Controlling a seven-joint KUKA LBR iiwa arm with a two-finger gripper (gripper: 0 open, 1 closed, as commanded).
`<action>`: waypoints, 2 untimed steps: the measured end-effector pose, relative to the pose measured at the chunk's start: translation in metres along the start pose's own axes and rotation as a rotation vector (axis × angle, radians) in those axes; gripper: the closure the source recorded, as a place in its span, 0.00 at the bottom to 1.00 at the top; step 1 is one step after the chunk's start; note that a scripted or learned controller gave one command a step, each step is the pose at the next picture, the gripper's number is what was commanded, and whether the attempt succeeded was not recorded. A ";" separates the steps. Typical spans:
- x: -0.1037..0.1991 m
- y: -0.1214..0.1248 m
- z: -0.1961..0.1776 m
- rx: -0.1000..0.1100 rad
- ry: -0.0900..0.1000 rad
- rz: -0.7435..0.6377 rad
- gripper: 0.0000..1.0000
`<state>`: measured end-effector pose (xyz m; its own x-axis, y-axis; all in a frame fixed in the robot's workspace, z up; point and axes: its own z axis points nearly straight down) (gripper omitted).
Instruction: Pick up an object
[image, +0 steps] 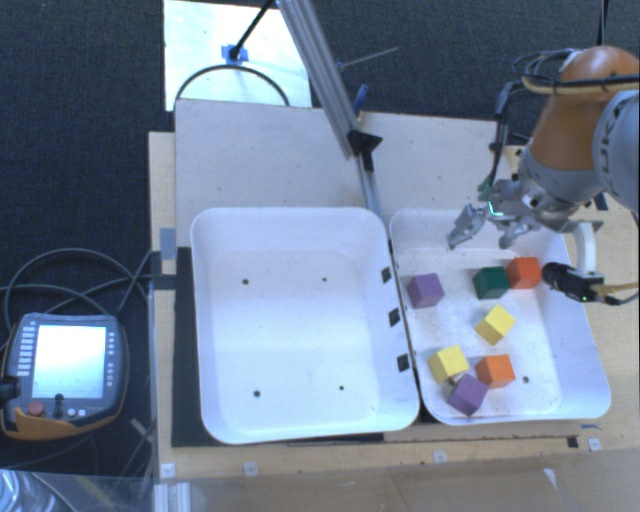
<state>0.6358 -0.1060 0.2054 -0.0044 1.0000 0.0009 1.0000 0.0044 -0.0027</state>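
Camera view: my two-finger gripper (490, 229) hangs with fingers spread, nothing between them, upper part of the right white bin (600, 385). Small green cube (490, 282) sits just below, touching the orange cube (524, 271); I could clip both

White bins (300, 225) hold purple, green, orange and yellow blocks (495, 324).
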 end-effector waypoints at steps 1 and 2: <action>0.000 0.001 -0.002 -0.004 -0.001 -0.001 0.00; 0.003 0.011 0.049 -0.001 -0.001 -0.002 0.00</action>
<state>0.6468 -0.1033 0.1566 -0.0060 1.0000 0.0000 1.0000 0.0060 -0.0017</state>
